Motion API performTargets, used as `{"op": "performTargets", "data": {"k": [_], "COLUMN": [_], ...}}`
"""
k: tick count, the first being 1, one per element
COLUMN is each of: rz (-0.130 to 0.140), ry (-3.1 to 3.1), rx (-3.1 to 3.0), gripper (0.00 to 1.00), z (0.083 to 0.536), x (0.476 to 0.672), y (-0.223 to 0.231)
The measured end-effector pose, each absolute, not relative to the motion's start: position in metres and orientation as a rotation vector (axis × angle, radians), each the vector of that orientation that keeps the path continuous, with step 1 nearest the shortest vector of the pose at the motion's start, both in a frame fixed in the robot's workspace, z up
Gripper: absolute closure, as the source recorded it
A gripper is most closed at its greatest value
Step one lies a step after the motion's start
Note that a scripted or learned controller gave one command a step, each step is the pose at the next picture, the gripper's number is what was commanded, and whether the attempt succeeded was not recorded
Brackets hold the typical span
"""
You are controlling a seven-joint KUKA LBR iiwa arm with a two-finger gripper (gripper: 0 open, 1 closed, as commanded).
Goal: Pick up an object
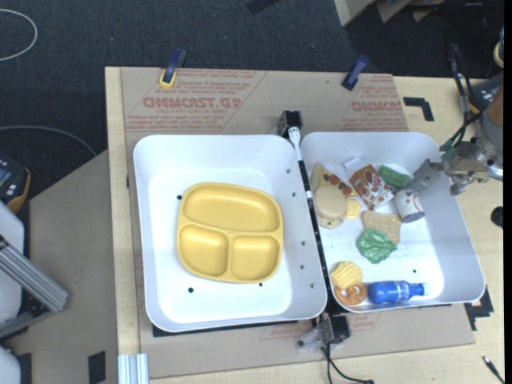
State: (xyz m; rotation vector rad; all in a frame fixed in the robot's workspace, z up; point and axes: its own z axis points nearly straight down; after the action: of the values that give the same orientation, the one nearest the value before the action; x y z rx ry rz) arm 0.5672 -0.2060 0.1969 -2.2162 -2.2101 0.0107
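Blue bottle (396, 292) in right bin (468, 246), yellow tray (230, 231) in left bin (152, 214), pincer (410, 202) state unclear

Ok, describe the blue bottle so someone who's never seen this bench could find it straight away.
Of the two white bins, take the right bin, the one crowded with toy food. Along its near edge the blue bottle lies on its side, cap pointing right. It is the one blue thing there, next to a yellow corn piece.
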Motion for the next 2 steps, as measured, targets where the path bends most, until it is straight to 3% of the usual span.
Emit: {"op": "performTargets", "data": {"k": [1, 2], "rz": [0.000, 0.005], "ry": [-2.221, -2.216], "rx": [-2.221, -2.217], "gripper": [0.00, 0.00], "z": [0.204, 0.144], "x": [0.570, 0.561], "y": [-0.206, -0.202]}}
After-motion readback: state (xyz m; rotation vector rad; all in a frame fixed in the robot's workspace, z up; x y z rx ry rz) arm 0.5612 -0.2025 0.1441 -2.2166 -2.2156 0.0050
